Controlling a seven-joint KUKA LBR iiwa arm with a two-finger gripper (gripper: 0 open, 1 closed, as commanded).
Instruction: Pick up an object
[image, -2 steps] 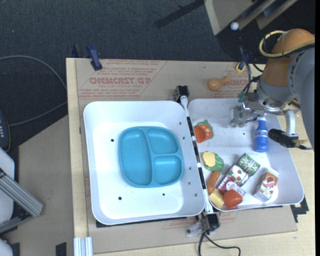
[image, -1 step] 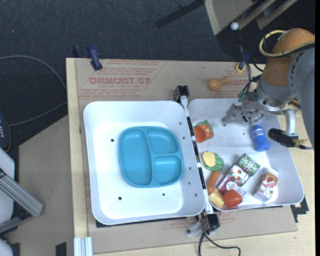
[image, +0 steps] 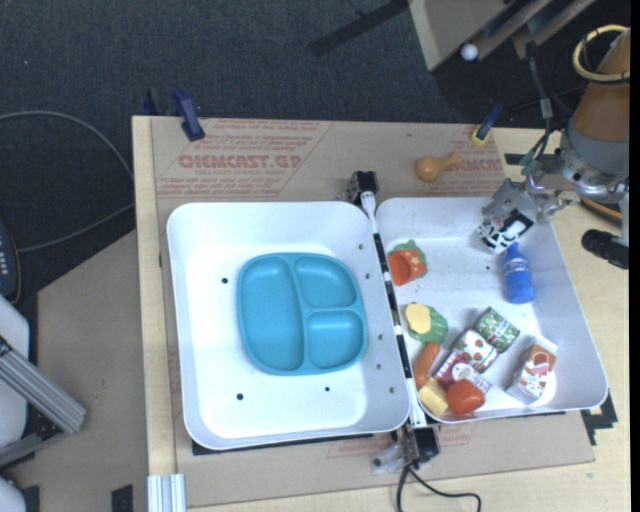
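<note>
My gripper (image: 500, 232) hangs over the far part of the right bin (image: 575, 330), just above a blue bottle (image: 517, 276) that lies on the bin floor. Nothing shows between its black-and-white fingertips. A red and green toy pepper (image: 407, 264) lies at the bin's left side. Nearer the front sit a yellow and green toy (image: 424, 321), an orange carrot (image: 426, 360), a red tomato (image: 464, 397) and small printed cartons (image: 497, 329), (image: 535, 372), (image: 467, 355).
The left bin (image: 200, 260) holds a blue divided plate (image: 301, 311). A wooden peg toy (image: 432, 166) lies on the cardboard behind the right bin. Blue clamps (image: 186, 113), (image: 487, 125) grip the board's far edge.
</note>
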